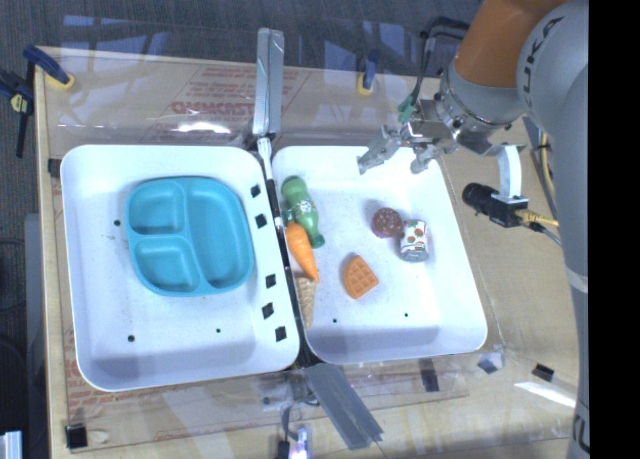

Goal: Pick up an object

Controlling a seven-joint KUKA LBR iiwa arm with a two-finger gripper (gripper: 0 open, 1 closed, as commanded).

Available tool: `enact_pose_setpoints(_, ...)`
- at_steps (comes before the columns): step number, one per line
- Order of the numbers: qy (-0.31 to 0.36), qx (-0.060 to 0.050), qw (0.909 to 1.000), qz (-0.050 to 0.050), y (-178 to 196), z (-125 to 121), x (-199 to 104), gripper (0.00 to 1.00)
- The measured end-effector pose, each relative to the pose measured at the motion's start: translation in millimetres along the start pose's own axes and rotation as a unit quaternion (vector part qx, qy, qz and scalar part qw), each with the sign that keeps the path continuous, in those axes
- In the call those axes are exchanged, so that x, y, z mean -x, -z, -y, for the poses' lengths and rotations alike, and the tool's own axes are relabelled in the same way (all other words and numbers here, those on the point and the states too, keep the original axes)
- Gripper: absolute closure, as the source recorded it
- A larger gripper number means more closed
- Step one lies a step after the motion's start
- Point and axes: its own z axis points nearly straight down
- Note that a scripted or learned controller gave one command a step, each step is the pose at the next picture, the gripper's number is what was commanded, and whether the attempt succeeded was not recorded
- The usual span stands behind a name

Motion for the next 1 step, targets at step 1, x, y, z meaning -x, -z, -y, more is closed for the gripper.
enact_pose_setpoints(1,0.0,0.001,1.0,0.0,-128.9,29.8,25.6,0.0)
